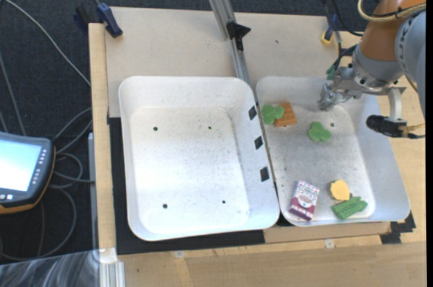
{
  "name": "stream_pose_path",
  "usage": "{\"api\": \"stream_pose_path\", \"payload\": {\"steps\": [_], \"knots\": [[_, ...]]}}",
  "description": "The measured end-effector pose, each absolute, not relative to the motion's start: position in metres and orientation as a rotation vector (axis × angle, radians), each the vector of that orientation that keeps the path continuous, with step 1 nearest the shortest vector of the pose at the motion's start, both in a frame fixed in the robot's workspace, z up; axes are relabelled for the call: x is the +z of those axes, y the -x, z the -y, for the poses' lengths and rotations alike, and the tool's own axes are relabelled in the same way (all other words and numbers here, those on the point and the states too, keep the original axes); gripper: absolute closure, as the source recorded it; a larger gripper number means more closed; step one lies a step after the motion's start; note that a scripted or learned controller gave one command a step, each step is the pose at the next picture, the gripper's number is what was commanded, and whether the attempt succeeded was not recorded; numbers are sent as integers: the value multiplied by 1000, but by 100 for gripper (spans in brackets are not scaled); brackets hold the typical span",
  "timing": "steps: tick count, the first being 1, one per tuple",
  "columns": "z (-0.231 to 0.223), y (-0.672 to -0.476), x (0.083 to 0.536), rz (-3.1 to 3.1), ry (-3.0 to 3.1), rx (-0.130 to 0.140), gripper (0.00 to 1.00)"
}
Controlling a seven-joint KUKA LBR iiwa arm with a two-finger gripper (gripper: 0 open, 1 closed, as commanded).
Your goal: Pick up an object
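Since the gripper (327, 103) hovers just above the green piece (319, 133), probably lining up; can't tell jaw state.

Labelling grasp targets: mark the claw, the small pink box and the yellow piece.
claw (327, 103): camera view, tip of the claw, over the right bin's far end.
small pink box (305, 200): camera view, middle of its printed top face.
yellow piece (339, 189): camera view, middle of its top.
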State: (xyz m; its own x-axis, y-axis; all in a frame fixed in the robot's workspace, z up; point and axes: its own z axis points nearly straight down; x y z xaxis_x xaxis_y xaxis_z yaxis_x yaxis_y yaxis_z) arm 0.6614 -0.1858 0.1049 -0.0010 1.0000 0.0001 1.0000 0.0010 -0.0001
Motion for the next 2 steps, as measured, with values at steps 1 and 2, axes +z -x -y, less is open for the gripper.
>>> {"api": "stream_pose_path", "payload": {"steps": [1,2], "knots": [[185,-660,170,2228,2226,-7,100],[180,-658,234,2230,2225,-9,100]]}}
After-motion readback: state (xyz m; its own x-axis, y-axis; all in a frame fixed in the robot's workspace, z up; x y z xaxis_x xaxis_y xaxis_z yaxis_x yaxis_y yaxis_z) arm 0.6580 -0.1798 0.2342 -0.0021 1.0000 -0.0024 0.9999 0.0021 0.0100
